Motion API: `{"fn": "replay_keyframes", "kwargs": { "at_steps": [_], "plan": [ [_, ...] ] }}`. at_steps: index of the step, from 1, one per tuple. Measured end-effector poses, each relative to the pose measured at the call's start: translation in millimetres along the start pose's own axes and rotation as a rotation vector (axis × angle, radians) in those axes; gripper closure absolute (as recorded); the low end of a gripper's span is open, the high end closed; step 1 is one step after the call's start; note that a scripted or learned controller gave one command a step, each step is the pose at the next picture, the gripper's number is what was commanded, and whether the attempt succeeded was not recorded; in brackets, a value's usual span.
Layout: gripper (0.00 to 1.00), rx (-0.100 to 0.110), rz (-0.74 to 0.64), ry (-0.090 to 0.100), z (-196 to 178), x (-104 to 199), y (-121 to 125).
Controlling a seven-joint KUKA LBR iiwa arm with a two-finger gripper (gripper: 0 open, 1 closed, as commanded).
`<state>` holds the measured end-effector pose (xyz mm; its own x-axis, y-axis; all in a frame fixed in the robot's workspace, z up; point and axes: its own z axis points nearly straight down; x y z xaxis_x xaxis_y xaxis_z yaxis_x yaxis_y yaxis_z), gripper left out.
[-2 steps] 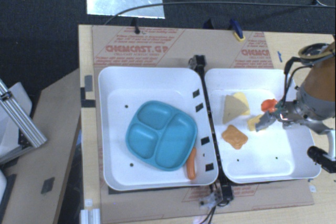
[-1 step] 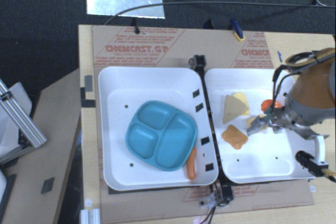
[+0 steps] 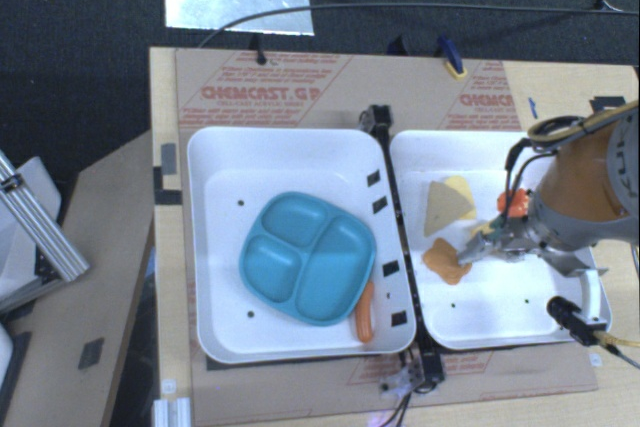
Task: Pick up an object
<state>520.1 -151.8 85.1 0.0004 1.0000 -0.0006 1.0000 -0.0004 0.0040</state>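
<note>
Gripper (image 3: pixel 478 250) low in the right bin (image 3: pixel 470 335), tips just beside an orange-brown piece (image 3: pixel 443 262), perhaps touching; spread or pressed together, cannot tell. Pale yellow wedge (image 3: pixel 447 204) just above that piece in the same bin. In the left bin (image 3: pixel 215 215), blue divided plate (image 3: pixel 308 257) with an orange carrot-like stick (image 3: pixel 365 312) at its lower right edge.

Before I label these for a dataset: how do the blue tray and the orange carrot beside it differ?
The blue tray is broad, rounded and split into compartments; the orange carrot is thin and stick-like. The tray lies tilted across the middle of the left bin; the carrot lies along the tray's lower right edge, near the bin's front corner. Both lie flat in the left bin, away from the gripper.
</note>
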Motion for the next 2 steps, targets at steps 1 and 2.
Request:
{"fn": "replay_keyframes", "kwargs": {
  "at_steps": [1, 2],
  "plan": [
    [1.00, -0.006, -0.003, 0.002, -14, 1, 3],
    [1.00, -0.001, -0.005, -0.001, -61, 10, 3]
  ]
}}
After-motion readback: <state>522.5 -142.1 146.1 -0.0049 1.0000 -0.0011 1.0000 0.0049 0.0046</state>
